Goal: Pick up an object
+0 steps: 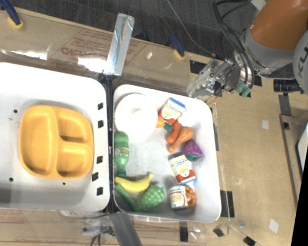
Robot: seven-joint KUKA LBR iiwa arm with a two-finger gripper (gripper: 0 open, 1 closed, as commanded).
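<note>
The gripper (207,86) is hovering over the right bin's (213,159) far rim, its fingers (198,88) looking parted and gripping nothing, above the toy carrot (178,137).

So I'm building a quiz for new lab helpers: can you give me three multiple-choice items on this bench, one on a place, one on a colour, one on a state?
1. Where does the pincer hang?
A. over the yellow tray
B. above the right bin's far rim
C. over the banana

2. What colour is the divided tray?
A. yellow
B. blue
C. red

3. How does the banana lie?
A. on the tray
B. on the bench
C. in the right bin

Key: B, it hangs past the bin's far edge; A, the tray is plainly yellow; C, it rests among the toy foods.
</note>
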